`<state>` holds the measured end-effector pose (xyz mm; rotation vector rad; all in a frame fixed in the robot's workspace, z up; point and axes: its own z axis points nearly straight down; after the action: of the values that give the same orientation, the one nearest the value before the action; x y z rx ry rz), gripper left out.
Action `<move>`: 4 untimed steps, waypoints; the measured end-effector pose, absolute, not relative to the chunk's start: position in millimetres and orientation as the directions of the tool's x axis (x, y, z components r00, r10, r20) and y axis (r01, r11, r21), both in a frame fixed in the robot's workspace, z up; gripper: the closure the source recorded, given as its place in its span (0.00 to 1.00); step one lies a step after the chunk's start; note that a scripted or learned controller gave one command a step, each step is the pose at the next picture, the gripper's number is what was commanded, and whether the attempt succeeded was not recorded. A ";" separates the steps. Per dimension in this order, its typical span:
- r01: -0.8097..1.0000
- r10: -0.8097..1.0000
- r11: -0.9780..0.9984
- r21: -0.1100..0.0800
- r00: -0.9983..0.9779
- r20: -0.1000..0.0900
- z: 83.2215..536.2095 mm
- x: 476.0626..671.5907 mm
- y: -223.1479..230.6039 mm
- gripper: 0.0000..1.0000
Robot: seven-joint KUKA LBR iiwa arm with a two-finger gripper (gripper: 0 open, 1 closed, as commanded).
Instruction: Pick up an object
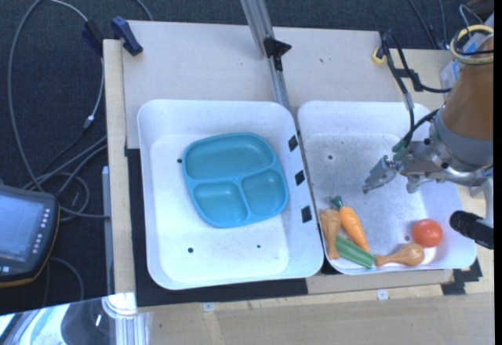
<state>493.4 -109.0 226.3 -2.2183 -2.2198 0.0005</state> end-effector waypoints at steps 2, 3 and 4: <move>1.000 1.000 -0.001 -0.009 0.001 0.003 166.5 486.5 -113.4 0.00; 1.000 1.000 -0.001 -0.005 0.001 0.000 103.6 484.6 -113.9 0.00; 1.000 1.000 -0.002 -0.003 0.002 0.000 92.2 484.2 -114.9 0.00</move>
<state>484.2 -114.9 92.2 -2.2218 -2.2177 0.0035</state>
